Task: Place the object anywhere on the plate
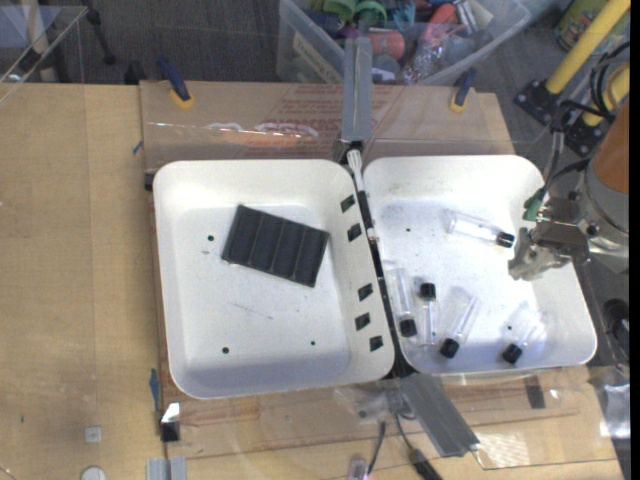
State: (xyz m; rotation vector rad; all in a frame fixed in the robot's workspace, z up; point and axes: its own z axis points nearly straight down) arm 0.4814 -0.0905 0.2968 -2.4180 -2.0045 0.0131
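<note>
Two white bins side by side on table (70, 268). Left bin (180, 198): dark ribbed plate (275, 245) lying flat, tilted, nearer far edge, toward the centre divider. Right bin (470, 173): several clear vials with black caps, one (480, 232) near far right corner, the others (440, 318) clustered along near edge. Gripper (526, 260) at right bin's right edge, above the floor, just beside the far vial; fingers blurred, open or closed not discernible, nothing seen between them. Tub of toys (400, 13) beyond table's far edge.
</note>
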